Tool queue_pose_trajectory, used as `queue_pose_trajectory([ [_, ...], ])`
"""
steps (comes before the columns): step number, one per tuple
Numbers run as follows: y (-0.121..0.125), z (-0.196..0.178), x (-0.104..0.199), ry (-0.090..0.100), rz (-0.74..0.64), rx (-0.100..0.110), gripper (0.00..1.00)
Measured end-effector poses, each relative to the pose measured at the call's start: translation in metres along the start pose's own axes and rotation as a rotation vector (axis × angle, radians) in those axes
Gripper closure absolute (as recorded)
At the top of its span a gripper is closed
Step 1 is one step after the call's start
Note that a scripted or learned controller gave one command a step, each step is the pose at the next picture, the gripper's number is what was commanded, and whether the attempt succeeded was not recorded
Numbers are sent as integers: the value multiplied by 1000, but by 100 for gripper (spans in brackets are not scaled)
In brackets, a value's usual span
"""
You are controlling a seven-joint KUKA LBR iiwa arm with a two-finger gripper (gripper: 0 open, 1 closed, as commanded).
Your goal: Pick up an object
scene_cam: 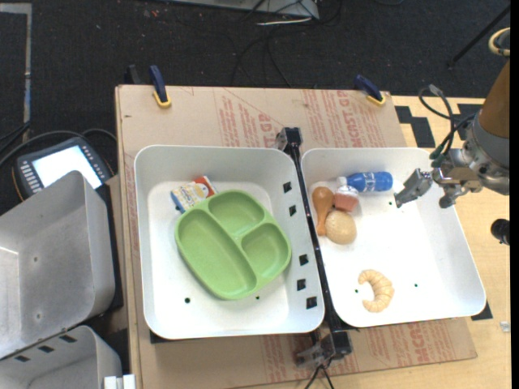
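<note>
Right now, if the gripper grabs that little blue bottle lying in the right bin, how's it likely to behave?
The blue bottle lies on its side, so a nudge would probably roll it across the right bin. Its rounded, smooth-looking body may slip between the fingers. It looks small and probably light, so it could skid toward the pink block beside its cap.

Arm (495, 128) entering from 3 o'clock, orange band uppermost, grey wrist angled down toward 9 o'clock. Gripper (428, 190) at the low end, fingers (409, 190) spread apart, nothing between them.
</note>
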State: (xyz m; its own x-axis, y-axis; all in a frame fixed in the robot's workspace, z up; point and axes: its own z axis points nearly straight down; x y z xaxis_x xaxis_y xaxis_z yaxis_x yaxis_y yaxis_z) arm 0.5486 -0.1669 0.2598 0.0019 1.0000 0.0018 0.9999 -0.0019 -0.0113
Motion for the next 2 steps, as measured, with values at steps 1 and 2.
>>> queue_pose_trajectory([
  [1,2,-6,1,-2,-3,-11,0],
  [2,5,41,-6,-2,0,-7,0],
])
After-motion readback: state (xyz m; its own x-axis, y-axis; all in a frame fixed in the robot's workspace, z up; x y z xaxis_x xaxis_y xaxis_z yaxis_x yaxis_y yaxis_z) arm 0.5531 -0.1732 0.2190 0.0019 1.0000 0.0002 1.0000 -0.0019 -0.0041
